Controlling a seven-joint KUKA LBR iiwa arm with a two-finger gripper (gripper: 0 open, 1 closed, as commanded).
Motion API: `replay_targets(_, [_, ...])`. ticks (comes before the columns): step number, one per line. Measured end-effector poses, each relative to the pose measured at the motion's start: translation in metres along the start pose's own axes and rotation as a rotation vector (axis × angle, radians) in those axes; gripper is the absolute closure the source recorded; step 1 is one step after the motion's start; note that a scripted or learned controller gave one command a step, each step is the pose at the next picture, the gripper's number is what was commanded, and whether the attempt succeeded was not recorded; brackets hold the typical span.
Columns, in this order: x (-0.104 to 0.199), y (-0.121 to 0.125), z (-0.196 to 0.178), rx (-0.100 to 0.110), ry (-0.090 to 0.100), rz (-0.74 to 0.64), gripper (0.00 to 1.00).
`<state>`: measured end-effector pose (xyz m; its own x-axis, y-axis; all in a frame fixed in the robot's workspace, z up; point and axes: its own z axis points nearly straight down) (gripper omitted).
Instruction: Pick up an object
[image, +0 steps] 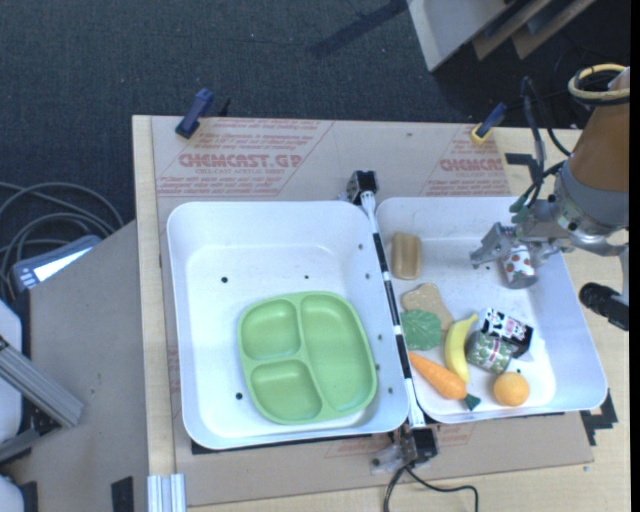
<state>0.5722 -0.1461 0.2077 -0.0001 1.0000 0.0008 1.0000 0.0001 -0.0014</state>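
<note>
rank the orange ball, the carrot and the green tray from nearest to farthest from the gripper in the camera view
From the gripper, at the right bin's far side:
1. Orange ball, at the right bin's near edge.
2. Carrot, near the divider in the same bin.
3. Green tray, in the left bin, well across the divider.

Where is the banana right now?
The banana lies in the right bin, toward its front, between the carrot and the small can, just behind the orange.
</note>
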Motion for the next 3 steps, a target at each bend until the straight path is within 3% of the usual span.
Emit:
replay_targets(1, [0.025, -0.043, 0.094, -0.008, -0.002, 0.000, 0.00])
replay_targets(2, [0.032, -0.061, 0.107, -0.039, -0.017, 0.001, 0.00])
replay_targets(3, [0.027, -0.067, 0.109, -0.053, -0.014, -0.005, 0.00])
